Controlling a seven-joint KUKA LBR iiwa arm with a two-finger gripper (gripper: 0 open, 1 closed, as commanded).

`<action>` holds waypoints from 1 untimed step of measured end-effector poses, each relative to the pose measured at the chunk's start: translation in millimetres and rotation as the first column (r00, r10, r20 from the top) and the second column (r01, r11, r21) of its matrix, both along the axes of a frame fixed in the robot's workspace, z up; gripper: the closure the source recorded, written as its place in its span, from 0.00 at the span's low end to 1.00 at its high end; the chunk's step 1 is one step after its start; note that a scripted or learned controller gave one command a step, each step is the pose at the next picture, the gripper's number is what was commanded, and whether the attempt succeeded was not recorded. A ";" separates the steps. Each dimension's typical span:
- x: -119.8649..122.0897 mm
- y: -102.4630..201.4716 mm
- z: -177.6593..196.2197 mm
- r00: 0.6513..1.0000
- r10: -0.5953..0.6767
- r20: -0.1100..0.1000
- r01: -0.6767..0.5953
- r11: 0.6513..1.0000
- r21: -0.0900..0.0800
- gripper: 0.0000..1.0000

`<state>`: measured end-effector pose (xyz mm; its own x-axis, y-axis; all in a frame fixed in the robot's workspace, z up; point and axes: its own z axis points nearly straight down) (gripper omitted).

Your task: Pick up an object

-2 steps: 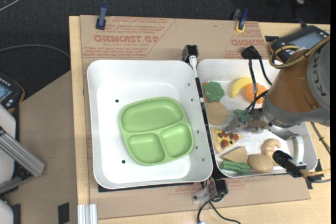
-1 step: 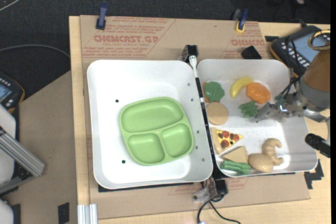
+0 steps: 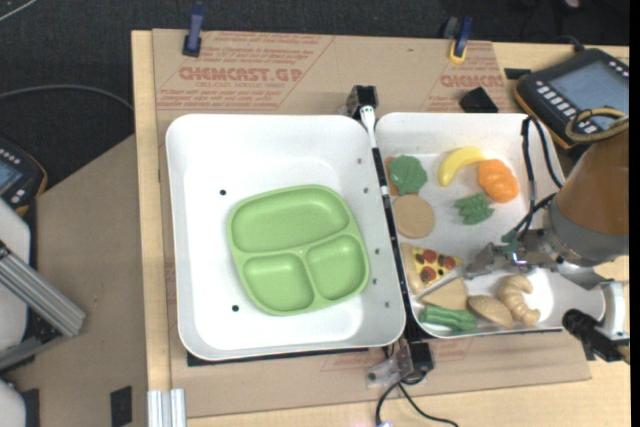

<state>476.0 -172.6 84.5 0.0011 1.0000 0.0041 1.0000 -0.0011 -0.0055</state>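
The right bin [image 3: 505, 125] holds several toy foods: a yellow banana [image 3: 458, 162], an orange piece [image 3: 498, 180], a green leafy piece [image 3: 406, 174], a small green broccoli [image 3: 475, 207], a round brown cookie [image 3: 413, 215], a pizza slice [image 3: 432, 266], a tan wedge [image 3: 447, 295], a green bean pod [image 3: 447, 318] and a beige knobbly piece [image 3: 508, 301]. My gripper [image 3: 497, 257] hangs over the lower right part of this bin, between the broccoli and the beige piece, just right of the pizza slice. Nothing is seen held in it.
The left bin [image 3: 200, 155] carries a green divided plate [image 3: 296, 246]. The arm's orange band [image 3: 600, 190] covers the right bin's right edge. A handheld pendant [image 3: 585, 92] lies at the bench's far right, and blue and yellow clamps [image 3: 193, 32] sit on the back edge.
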 end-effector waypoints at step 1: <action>25.0 -55.0 74.8 1.000 -0.001 0.014 0.002 1.000 -0.011 0.00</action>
<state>501.0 -227.5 159.3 0.0027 1.0000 -0.0070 1.0000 -0.0026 0.0090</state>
